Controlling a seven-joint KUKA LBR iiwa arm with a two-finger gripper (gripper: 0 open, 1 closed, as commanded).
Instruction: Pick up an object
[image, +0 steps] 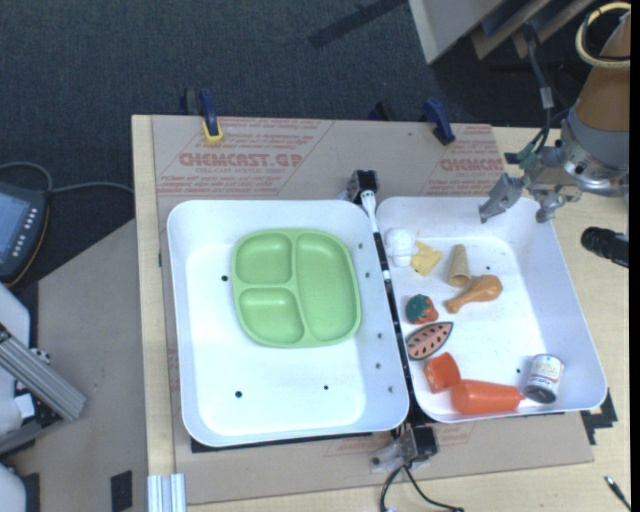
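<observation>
Two white bins sit on a board-covered bench above dark carpet, the toy drumstick lying well below the spread-open, empty gripper.

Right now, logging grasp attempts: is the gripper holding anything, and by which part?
Nothing is held: the gripper is open above the right bin's far edge, fingers apart.

Dark blue-grey carpet covers the floor around the desk, whose top is a brown board printed with red lettering. Two blue clamps grip its far edge. Light is even.
</observation>
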